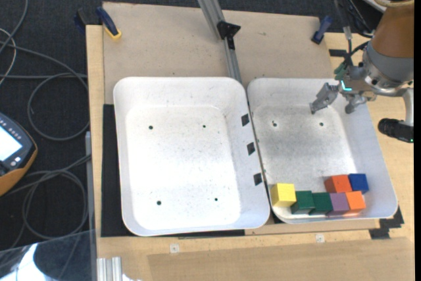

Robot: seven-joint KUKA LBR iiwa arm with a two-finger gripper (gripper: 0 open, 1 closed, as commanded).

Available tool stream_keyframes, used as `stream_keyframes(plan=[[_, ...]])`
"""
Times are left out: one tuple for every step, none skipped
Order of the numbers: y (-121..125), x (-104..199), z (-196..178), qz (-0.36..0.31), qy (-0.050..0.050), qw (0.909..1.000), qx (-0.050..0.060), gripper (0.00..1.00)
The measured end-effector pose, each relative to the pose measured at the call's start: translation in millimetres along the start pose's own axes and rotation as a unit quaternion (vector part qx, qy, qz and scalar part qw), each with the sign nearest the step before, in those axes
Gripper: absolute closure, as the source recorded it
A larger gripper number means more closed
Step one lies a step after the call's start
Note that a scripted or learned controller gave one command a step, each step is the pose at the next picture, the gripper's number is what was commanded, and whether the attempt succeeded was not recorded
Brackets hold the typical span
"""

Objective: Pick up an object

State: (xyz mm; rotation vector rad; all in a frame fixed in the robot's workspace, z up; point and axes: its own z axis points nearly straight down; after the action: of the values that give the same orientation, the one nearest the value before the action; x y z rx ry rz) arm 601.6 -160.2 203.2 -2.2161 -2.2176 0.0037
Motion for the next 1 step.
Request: stream_keyframes(plan=[[1.0, 0.0, -2.8, 0.0, -0.001, 1.0, -0.002, 0.0]])
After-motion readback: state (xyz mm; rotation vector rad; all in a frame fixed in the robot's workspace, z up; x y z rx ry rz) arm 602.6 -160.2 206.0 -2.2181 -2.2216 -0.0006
